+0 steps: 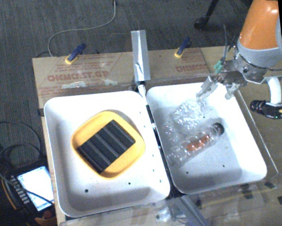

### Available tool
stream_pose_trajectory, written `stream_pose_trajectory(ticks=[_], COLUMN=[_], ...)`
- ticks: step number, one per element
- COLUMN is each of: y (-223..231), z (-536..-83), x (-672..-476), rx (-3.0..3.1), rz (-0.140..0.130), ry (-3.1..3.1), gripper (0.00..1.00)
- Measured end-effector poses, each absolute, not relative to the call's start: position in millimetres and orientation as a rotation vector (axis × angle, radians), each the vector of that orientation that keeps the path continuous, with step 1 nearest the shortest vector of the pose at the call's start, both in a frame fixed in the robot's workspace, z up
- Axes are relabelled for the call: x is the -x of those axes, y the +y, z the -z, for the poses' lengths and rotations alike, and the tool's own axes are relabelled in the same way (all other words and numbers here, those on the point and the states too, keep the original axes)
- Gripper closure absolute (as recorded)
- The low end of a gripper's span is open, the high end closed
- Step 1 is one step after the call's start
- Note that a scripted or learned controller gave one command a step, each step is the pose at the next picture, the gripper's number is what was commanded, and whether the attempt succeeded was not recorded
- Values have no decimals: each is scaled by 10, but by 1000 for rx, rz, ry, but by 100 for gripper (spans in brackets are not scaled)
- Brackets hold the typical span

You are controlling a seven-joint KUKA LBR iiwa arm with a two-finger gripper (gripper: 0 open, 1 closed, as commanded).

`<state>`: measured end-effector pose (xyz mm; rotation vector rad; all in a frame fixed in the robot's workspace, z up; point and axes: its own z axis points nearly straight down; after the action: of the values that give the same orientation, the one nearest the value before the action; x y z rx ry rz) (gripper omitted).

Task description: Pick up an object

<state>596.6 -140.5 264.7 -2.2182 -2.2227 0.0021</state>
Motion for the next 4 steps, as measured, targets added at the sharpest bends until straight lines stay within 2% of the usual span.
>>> stream_pose_trajectory(ticks=[1,2,3,4], y=[-1546,-1261,-602,-1114], z=[-1588,-929,-1844,-1238], x=[-5889,-6326,-6266,-5801], rx=[2123,1979,1829,1995], rz=[-1,-1,4,-2], ry=[-2312,-2447,-2554,-2426], gripper=[0,0,0,0])
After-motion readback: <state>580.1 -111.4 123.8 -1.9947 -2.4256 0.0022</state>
